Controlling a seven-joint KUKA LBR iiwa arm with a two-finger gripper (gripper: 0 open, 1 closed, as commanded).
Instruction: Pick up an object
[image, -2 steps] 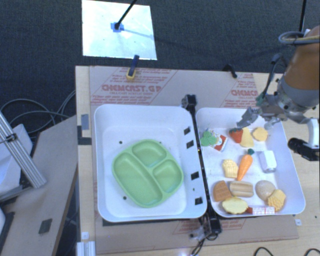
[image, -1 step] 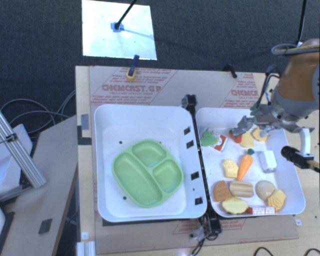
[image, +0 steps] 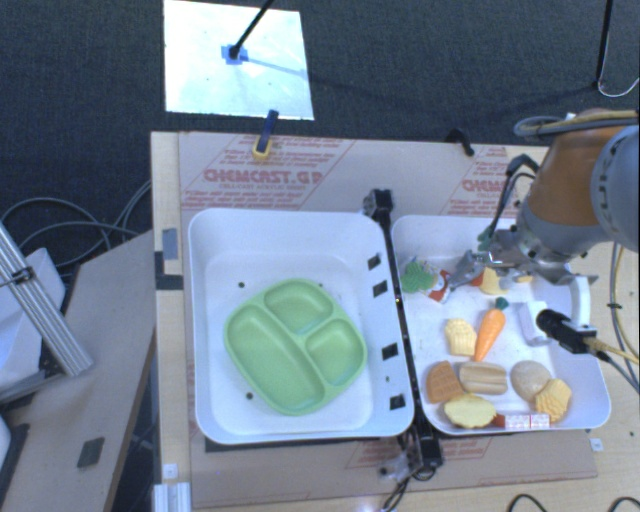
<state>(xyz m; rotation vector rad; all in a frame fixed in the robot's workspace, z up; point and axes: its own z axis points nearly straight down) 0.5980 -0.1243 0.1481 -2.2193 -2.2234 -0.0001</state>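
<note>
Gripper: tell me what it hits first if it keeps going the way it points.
The gripper points left across the right bin. First in line looks like the red-and-green toy, though depth is unclear from above.

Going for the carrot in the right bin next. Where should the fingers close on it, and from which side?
Probably grip the carrot across its thick orange middle, coming straight down. It lies flat, green top toward the bin's far side and tip pointing near, so close across its width. The yellow corn piece lies close on one flank, so that finger has little room.

board (image: 265, 175) under bins | red print, mirrored, seems "CHEMCAST GP" | smaller lines unreadable
</note>
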